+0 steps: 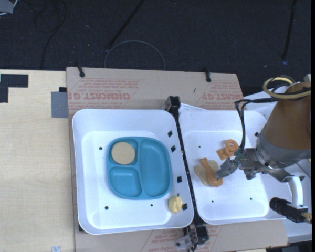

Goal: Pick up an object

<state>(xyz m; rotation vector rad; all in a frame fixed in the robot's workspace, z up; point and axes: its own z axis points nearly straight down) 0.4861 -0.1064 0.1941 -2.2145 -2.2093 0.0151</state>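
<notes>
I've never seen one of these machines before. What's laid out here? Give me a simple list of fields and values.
left bin: holds a blue divided tray and a small yellow item near its lower right corner
blue divided tray: a round tan cookie-like piece lies in its upper left compartment
right bin: holds a tan-orange food-like piece and a smaller orange curled piece
arm: reaches in from the right, over the right bin
gripper: right beside the tan-orange food-like piece; a grip isn't clear
</notes>
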